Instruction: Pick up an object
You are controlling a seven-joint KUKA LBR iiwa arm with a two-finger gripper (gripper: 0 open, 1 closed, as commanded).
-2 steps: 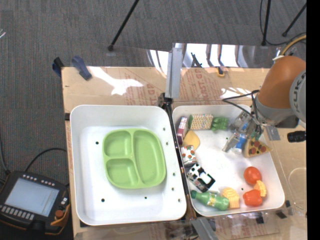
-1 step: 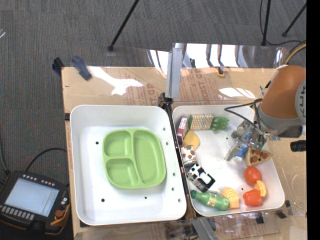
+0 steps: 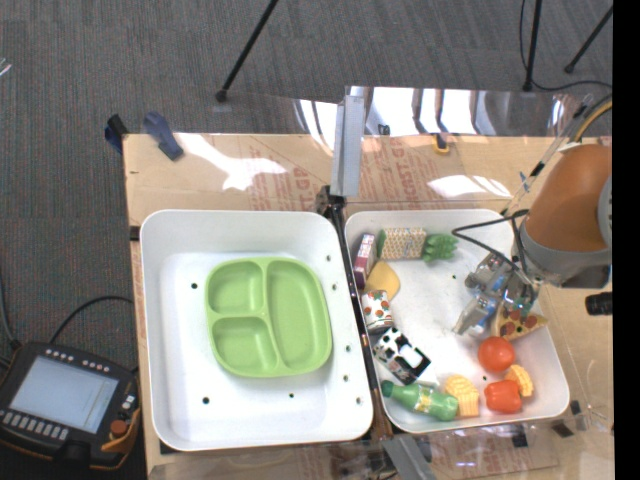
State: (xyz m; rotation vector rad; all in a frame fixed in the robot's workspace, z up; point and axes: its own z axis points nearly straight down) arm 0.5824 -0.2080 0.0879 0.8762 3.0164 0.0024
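The arm (image 3: 565,213) comes in from the right side, with its orange band over the right bin (image 3: 440,218); the gripper (image 3: 487,306) hangs low in the right part of this bin, with its fingers pointing down and to the left. The fingers stand a little apart, and between them I see only the white floor of the bin; the metal parts are small and blurred here, so the gap is perhaps wider than it looks. No object is between the fingers.

The objects for picking lie in the right bin. A pizza slice (image 3: 520,323) is just beside the gripper, on its right; below it there is a red tomato (image 3: 495,354), then a red pepper (image 3: 504,396) with a small orange piece (image 3: 519,378) touching it. At the bottom edge lie a green bottle (image 3: 420,399) and a yellow ridged piece (image 3: 462,392) (it looks like toy food). Along the left wall of the bin I see a purple box (image 3: 363,256), a yellow wedge (image 3: 383,282), a small can (image 3: 376,311) and a black and white carton (image 3: 401,355); a corn cob (image 3: 416,244) with green leaves lies near the top.

In the left bin (image 3: 160,268) lies a green divided plate (image 3: 268,316), flat in the middle; a grey post (image 3: 347,150) stands behind the two bins.
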